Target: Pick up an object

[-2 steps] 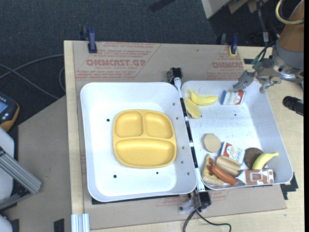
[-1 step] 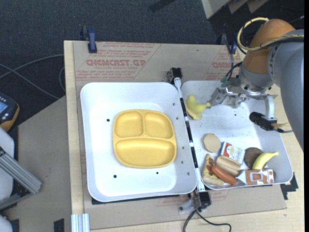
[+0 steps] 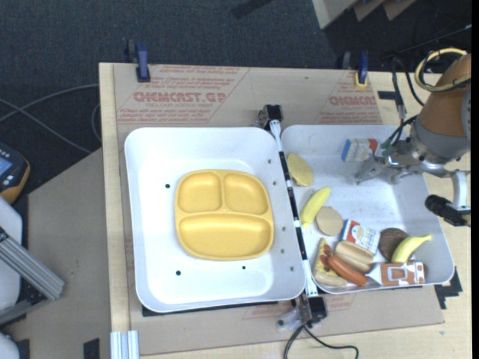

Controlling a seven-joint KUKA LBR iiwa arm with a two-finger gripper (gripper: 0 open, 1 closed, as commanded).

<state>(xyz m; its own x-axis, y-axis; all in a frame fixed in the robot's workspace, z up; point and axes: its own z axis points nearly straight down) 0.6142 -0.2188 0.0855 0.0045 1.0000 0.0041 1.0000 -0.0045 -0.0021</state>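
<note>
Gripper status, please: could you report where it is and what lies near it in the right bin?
Gripper low in right bin, upper part, nothing seen between its fingers. Small carton just beside it. Toy food clustered at bin's near end, untouched. Yellow tray in left bin.

Bench (image 3: 209, 96), brown board top; two white bins (image 3: 150, 200) (image 3: 441, 254) side by side

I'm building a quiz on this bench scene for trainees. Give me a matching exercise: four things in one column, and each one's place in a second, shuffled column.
Things:
1. yellow divided plate
2. hot dog
3. gripper
4. blue clamp

Places:
A. near edge of the right bin
B. bench's far left edge
C. middle of the left bin
D. over the far part of the right bin

Pairs: 1-C, 2-A, 3-D, 4-B
</note>
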